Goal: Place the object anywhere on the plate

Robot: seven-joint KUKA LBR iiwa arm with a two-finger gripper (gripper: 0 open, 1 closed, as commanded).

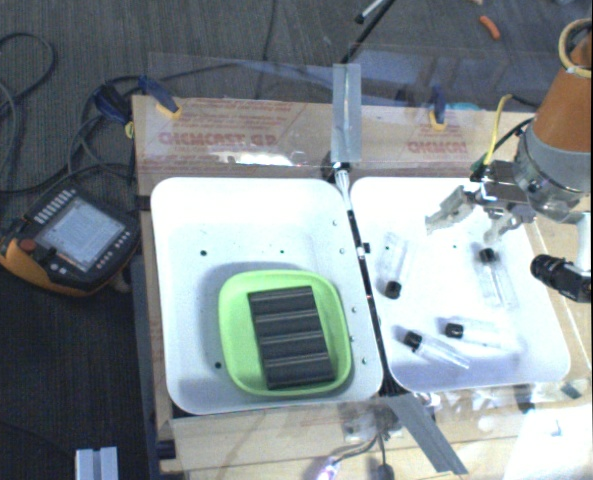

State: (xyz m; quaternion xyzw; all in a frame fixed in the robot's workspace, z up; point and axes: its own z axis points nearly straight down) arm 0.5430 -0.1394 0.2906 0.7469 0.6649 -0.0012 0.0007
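Below open hand (473, 218), clear tube (493, 276)

The grey, cylindrical metal robot arm (561, 168) wears a broad orange band (566, 108) above its wrist, ends in pale metallic fingers (446, 211), and carries a thin yellow cable (496, 128) alongside.

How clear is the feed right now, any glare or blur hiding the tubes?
Camera view: soft overall; the white right bin is overexposed, so the clear black-capped tubes nearly wash out; the green square plate in the left bin reads clearly.
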